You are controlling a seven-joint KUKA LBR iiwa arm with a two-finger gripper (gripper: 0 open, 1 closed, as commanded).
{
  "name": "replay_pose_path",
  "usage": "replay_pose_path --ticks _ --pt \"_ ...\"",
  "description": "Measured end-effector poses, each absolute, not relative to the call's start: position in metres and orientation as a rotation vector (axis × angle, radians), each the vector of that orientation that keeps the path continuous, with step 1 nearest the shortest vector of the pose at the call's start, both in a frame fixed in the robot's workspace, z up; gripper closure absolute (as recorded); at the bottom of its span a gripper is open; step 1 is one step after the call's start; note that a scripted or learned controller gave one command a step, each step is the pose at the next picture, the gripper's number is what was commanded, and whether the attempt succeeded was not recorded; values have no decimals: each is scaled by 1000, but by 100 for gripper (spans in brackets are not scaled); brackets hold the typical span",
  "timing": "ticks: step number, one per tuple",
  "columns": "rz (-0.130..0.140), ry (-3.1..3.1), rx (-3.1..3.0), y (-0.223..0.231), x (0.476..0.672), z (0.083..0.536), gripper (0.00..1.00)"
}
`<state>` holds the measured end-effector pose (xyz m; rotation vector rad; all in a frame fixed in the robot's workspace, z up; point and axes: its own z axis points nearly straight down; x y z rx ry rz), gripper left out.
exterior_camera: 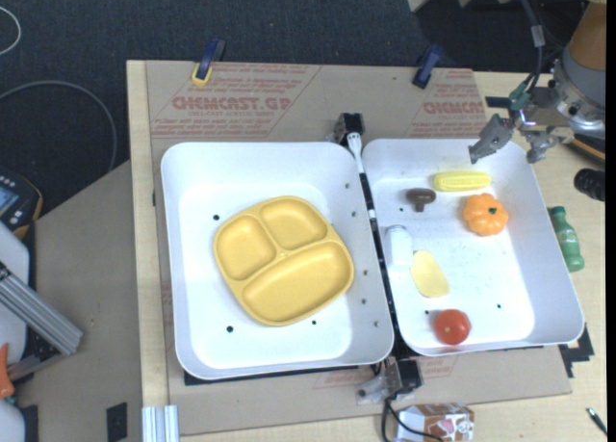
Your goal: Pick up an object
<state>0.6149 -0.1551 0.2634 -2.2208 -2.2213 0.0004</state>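
The robot's grey two-finger hand (512, 137) hovers above the far right corner of the right shallow white bin (539, 320), its two fingers spread wide with nothing between them.

Closest to the hand is the pale yellow ridged corn-like piece (461, 181), lying flat just beside the small orange plastic pumpkin (484, 215), on the pumpkin's far side. I judge this the likeliest target (no choice is fixed yet). Its long axis runs left to right across the bin, roughly parallel to the far wall. So the hand should turn until the fingers close across the narrow width, then descend straight over the piece's middle, keeping clear of the pumpkin.

Left of the pumpkin sits a small brown mushroom-shaped toy (420, 198). Nearer the camera from the pumpkin lies a round red plastic tomato (451, 325).
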Motion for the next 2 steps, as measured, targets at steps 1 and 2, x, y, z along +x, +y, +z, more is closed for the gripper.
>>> replay_pose_path --ticks 1,2 --pt "10 -2211 -2218 -177 582 148 0" --pt "6 -2212 -2220 -194 523 81 0"
